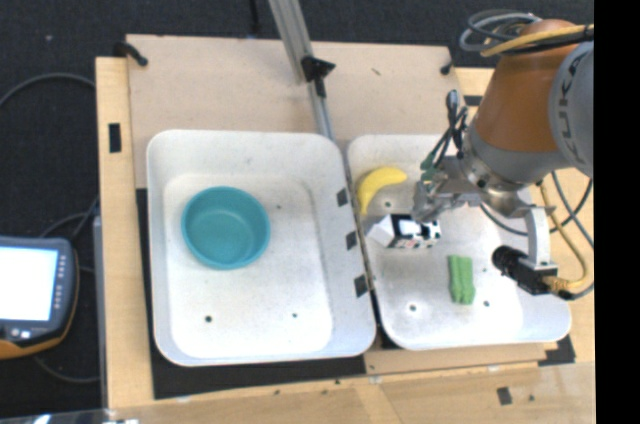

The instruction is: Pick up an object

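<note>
From where I stand, the arm [525, 102] leans in over the right-hand bin [520, 317], and its pincer [425, 209] hangs low near that bin's inner wall. I cannot tell whether the pincer is spread or closed; the wrist and cables crowd it from this angle, and nothing shows plainly as being held.

Three things lie close by. Just beneath and slightly toward the bench's front edge from the pincer sits a small black-and-white object [408, 231], so near that it may be touching the tool, though I can't be sure. To the pincer's left and a little farther back rests a yellow banana-like piece [378, 186], curved, its length running roughly across the bin toward the divider. Forward and to the right of the pincer, clearly apart from it, lies a green block [460, 279], its long axis running front to back along the bin.

Far to the pincer's left, in the other bin [300, 312], a teal bowl [226, 227] sits alone, well out of easy reach.

My guess is the black-and-white object is the target, since it lies almost directly under the tool; a short drop would do it. Its shape is too small to read, so I can't judge which way it is best gripped.
</note>
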`<action>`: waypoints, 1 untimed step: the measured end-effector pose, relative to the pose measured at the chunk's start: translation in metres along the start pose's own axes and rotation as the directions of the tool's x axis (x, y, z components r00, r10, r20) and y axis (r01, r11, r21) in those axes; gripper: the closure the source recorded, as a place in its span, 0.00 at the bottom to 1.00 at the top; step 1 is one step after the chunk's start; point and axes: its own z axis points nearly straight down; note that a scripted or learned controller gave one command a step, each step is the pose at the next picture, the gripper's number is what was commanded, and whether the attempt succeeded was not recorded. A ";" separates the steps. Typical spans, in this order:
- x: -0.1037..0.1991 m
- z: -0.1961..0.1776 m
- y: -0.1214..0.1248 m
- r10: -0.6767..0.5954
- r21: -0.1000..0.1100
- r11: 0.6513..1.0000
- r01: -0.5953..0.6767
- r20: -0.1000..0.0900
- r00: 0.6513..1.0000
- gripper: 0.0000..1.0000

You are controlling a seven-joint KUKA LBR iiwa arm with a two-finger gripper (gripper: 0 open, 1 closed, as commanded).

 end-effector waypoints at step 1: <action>0.045 -0.008 0.004 0.000 0.001 1.000 0.000 0.000 1.000 1.00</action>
